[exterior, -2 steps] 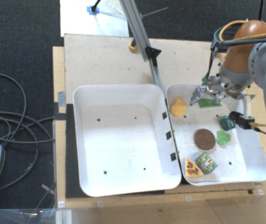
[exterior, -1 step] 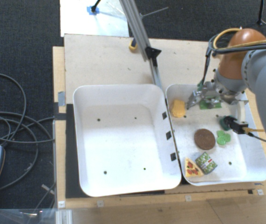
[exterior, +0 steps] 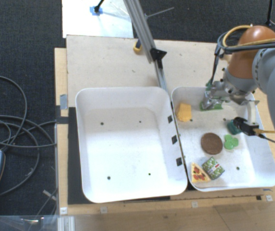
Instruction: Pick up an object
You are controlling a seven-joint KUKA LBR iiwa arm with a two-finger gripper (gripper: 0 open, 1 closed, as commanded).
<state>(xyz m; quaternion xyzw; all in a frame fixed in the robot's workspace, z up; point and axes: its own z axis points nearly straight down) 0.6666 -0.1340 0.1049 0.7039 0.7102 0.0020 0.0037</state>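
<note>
Our claw (exterior: 211, 103) hangs low over the right bin (exterior: 267, 174), near the yellow block (exterior: 184, 112); we cannot tell its state.

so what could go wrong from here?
1. The pincer sits near the right bin's back wall, off every object; a close here likely grabs nothing.
2. The disc lies flat, so fingers may slide off.
3. The two small packets touch near the front rim; one may drag the other.

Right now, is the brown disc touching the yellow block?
Apart. The camera view shows bare white bin floor between the brown disc and the yellow block.
</note>
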